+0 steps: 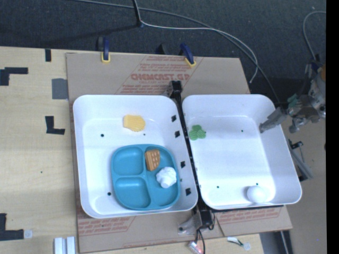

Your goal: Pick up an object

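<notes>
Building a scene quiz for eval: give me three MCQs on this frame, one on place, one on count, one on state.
1. Where is the green object?
A. right bin
B. blue tray
C. cardboard

2. How many items lie on the blue tray?
A. none
B. two
C. four

3. How does the yellow object lie?
A. on the tray
B. on the left bin floor, apart from the tray
C. in the right bin

Answers: A, it sits near the right bin's left wall. B, a waffle piece and a white lump. B, white floor shows between it and the tray.
</notes>
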You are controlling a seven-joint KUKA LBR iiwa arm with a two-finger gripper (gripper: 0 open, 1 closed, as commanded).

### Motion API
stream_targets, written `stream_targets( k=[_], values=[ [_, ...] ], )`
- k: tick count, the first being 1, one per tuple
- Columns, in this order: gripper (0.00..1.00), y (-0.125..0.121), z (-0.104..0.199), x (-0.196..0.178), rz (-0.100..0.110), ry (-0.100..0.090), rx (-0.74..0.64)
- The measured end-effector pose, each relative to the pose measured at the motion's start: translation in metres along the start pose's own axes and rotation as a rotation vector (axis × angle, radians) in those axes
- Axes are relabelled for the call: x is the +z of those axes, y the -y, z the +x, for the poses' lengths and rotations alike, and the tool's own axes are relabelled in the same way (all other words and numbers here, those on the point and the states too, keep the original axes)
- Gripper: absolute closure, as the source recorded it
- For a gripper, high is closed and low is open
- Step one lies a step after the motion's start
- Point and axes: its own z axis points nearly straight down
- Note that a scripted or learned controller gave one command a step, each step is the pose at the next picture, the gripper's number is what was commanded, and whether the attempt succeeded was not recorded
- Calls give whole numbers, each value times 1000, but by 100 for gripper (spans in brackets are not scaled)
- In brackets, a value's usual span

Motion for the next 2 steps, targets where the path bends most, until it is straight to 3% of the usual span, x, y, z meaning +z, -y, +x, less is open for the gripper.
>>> stream_targets(
  k=[1,2],
  values=[
    [0,-1,0,-2,-5,1,-1],
    [0,-5,0,41,-1,0,-1]
  ],
)
